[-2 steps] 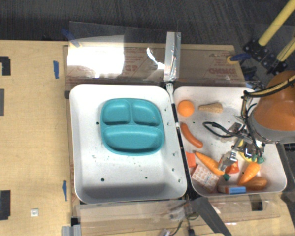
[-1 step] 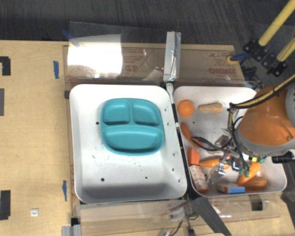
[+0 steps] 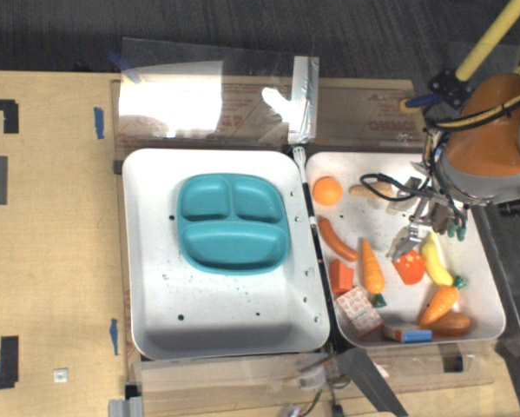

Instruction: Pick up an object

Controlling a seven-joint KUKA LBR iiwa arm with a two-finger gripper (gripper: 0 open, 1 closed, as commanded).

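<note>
The gripper (image 3: pixel 413 237) hangs low in the right bin (image 3: pixel 490 272); I cannot tell its state. A red piece (image 3: pixel 410 268) lies just under it, touching a banana (image 3: pixel 437 261). Crowding could spoil the grasp.

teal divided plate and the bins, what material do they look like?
Teal divided plate: likely moulded plastic, matte with a soft sheen, rounded compartment ridges. Left bin and right bin: probably white plastic, semi-gloss, rounded corners, dark specks and scuffs on the left one.
</note>
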